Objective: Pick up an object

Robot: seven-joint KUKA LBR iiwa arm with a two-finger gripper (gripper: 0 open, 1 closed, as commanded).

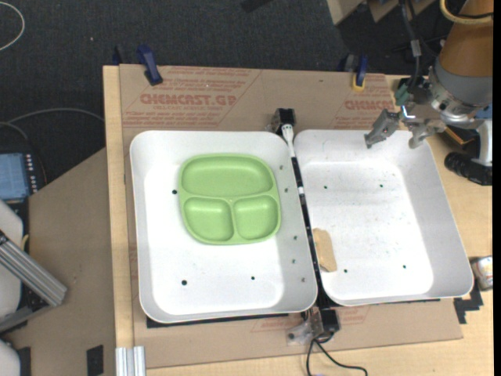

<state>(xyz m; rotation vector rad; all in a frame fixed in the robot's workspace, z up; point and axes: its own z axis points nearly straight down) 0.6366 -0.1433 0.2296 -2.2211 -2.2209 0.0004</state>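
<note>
Tan tape patch (323,250) sits near front of right bin (423,276), by the divider. Only object to pick: green divided plate (230,197), flat in middle of left bin (156,280). Gripper (398,128) hangs over right bin's far rim w/ fingers spread, nothing btwn them. Best approach IMO: cross to left bin, pinch plate's rim or a divider ridge, not the flat.

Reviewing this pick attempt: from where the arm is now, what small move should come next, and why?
Probably a sweep left across the seam toward the green divided plate in the left bin. The gripper hovers open over the right bin's far edge with nothing between its fingers, and the plate is the obvious thing to pick.
</note>
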